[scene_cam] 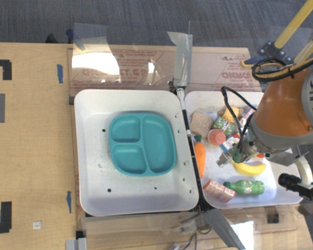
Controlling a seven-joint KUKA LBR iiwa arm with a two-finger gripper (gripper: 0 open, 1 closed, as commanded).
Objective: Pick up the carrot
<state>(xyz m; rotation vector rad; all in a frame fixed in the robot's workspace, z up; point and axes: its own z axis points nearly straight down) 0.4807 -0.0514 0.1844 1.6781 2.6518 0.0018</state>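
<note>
The carrot (200, 159) is orange with a green tip at its far end. It lies lengthwise along the left wall of the right bin (287, 196). My gripper (235, 154) hangs over the middle of that bin, to the right of the carrot and apart from it. Its fingers point down among the toy foods, and I cannot make out how they stand. Nothing shows held between them.
Around the gripper lie a brown bread slice (201, 122), a red tomato (216, 137), a yellow banana (249, 167), a green bottle (246, 187) and a pink packet (219, 190). The left bin (88, 155) holds a teal divided plate (143, 144).
</note>
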